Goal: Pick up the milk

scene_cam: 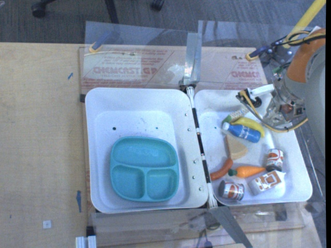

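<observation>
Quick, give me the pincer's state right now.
Pincer: cannot be told; wiring hides it. It hangs over the top of the right bin, beside the banana. The milk lies apart from it.

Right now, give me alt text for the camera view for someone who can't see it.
A grey robot arm's gripper hovers over the back of the right bin, which holds a milk carton at its front among a blue bottle, banana, carrot and cans. The left bin holds a teal divided plate.
</observation>
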Robot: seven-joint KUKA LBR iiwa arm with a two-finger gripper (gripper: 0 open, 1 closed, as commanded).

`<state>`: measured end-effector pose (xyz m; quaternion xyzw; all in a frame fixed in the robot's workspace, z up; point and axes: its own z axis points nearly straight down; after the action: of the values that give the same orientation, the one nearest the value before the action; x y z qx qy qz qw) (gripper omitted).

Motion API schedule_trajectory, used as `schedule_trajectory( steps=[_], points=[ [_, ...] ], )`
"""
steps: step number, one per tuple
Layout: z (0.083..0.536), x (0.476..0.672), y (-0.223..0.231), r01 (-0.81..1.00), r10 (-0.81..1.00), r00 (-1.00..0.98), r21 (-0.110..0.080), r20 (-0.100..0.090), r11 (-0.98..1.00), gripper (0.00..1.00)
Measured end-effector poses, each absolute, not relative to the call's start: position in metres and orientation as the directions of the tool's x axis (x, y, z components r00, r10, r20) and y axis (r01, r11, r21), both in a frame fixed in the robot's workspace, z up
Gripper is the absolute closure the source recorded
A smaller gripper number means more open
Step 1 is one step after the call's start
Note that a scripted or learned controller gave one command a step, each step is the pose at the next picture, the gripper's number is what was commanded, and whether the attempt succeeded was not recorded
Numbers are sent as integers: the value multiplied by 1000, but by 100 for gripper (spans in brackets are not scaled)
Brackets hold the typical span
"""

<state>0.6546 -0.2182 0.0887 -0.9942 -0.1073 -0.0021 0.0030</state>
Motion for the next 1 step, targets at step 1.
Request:
schedule_trajectory(
  steps=[1],
  points=[
    [99,656,-217,218,218,976,-5,4,-976,100]
  ],
)
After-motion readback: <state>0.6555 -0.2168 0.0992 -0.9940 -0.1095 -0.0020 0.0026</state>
